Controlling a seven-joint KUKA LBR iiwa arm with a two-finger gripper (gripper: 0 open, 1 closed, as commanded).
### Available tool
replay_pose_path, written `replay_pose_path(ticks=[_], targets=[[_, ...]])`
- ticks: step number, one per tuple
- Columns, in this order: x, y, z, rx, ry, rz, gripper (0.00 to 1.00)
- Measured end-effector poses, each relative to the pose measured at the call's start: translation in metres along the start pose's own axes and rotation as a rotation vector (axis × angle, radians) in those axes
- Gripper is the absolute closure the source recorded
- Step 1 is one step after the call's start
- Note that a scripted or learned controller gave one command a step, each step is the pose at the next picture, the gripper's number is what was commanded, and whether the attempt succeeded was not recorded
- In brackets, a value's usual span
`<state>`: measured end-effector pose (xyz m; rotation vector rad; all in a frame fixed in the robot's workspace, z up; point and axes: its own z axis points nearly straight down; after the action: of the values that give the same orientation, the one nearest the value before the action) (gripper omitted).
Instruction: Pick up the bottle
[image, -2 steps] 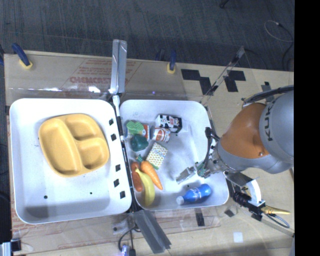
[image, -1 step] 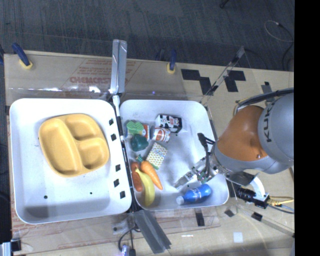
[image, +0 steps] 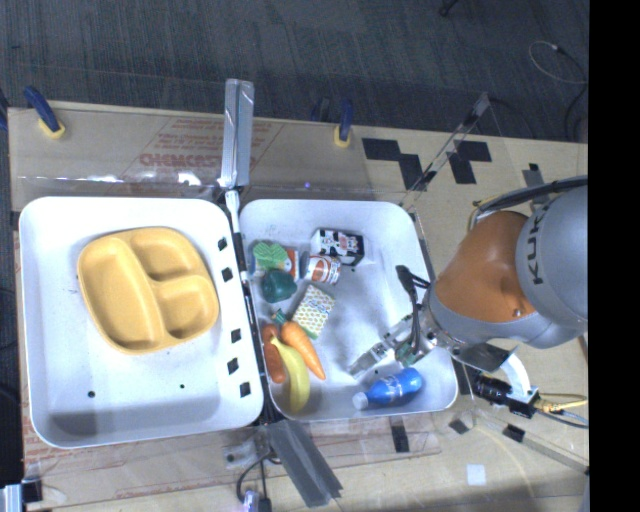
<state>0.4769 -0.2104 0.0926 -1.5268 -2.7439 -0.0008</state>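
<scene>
Two white bins noted side by side on the tabletop (image: 120, 150). Left bin (image: 60, 400): holds a yellow divided tray (image: 148, 288), lying toward ten o'clock of bin centre. Right bin (image: 440, 395): cluttered. Along its nine o'clock wall, a green-capped item (image: 270, 256), a dark green piece (image: 278, 286), then carrots (image: 298, 345) and a banana (image: 292, 375) running down toward seven o'clock. Near twelve o'clock, a black-and-white carton (image: 336, 243); just below it a small can (image: 320, 270) and a checkered packet (image: 313, 310). Blue bottle (image: 394, 388) found lying on its side at five o'clock of the right bin, pale cap end pointing to nine o'clock, resting on the bin floor. Gripper (image: 385, 350) positioned just above and at eleven o'clock of the bottle, reached in from three o'clock. Fingers appear parted, nothing seen between them; bottle not gripped. Assessment: approach largely made; closing on the bottle and lifting both outstanding. Task judged not yet accomplished.
</scene>
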Motion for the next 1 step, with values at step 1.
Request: replay_pose_path(ticks=[1], targets=[[-0.0003, 0.0000, -0.0001, -0.001, -0.001, 0.017, 0.00]])
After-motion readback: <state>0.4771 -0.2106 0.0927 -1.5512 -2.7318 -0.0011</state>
